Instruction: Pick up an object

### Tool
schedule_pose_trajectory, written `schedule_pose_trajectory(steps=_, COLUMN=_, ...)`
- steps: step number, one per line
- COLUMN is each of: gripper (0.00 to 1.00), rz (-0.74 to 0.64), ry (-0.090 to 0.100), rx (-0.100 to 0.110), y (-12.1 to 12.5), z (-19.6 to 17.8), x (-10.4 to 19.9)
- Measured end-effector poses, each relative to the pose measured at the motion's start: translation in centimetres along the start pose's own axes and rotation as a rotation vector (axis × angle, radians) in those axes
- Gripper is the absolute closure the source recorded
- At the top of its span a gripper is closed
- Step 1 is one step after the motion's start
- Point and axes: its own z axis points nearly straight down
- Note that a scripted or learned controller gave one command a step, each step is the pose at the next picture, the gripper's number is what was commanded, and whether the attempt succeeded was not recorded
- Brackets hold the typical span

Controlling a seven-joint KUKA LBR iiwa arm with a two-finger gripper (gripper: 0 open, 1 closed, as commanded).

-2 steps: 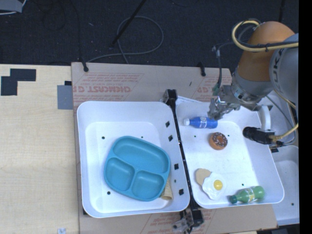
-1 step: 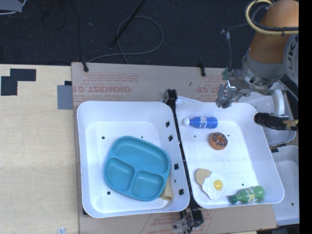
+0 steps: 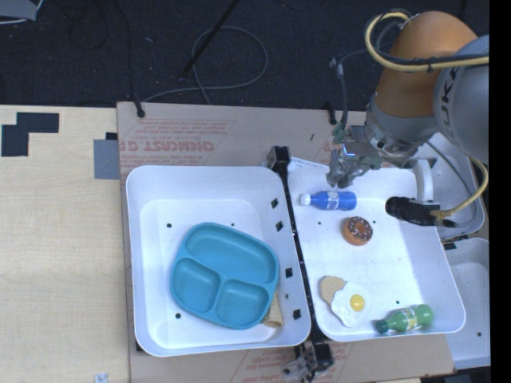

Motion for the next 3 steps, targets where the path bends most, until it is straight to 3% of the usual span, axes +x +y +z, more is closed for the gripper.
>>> schedule_pose_trajectory(steps=1, gripper=1.00, rz=-0.001, ry=0.000, rx=-0.002, y=0.3, z=0.0, x=5.1)
schedule_pose_trajectory(steps=3, gripper=1.00, rz=0.000, ry=-0.001, rx=0.000, y=-1.3, z=2.2, x=13.8)
